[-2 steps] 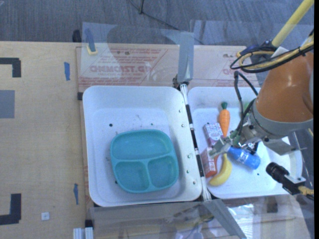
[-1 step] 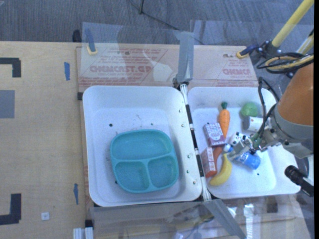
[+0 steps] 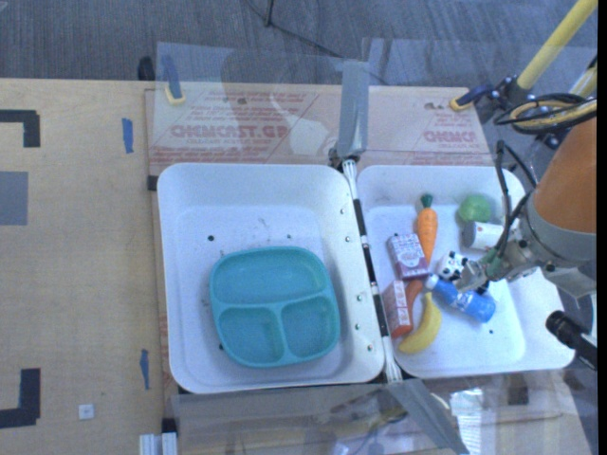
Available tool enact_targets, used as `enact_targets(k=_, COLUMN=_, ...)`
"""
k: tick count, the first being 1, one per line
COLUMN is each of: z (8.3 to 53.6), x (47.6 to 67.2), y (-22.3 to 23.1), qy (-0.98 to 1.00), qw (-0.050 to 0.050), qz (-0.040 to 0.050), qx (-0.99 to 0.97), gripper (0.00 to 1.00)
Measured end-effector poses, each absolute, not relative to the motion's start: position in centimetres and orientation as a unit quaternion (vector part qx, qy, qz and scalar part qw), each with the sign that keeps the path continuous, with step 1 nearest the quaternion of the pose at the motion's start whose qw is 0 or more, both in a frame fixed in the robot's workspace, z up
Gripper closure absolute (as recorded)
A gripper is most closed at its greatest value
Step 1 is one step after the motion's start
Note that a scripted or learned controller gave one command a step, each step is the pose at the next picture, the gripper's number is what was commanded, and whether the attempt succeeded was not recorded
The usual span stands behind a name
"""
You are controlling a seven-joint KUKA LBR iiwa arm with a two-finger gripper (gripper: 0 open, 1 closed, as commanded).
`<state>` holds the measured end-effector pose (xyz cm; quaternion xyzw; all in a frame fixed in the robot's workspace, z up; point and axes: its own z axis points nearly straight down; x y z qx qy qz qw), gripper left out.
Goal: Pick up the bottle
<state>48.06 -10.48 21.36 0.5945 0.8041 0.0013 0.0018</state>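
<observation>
The blue bottle [image 3: 466, 301] lies on its side in the right bin [image 3: 531, 344], its pale cap end pointing left toward the banana. My gripper [image 3: 481, 273] hangs just above and slightly behind the bottle, reaching in from the right. I see nothing lifted off the bin floor. The arm's grey wrist and orange band [image 3: 574, 173] cover the bin's right edge.
Around the bottle the right bin holds a carrot [image 3: 427, 227], a green object [image 3: 475, 208], a white cup [image 3: 484, 235], two small cartons [image 3: 406, 254] [image 3: 395, 304], a banana [image 3: 424, 326] and a small black-and-white item [image 3: 451, 268]. In the left bin [image 3: 190, 197] sits a teal divided plate [image 3: 274, 305].
</observation>
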Motion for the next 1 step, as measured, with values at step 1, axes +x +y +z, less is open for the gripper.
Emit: enact_targets(k=1, z=21.37, x=48.05, y=-10.5, qy=0.804, qw=0.002, qz=0.0013, qx=0.595, gripper=0.0)
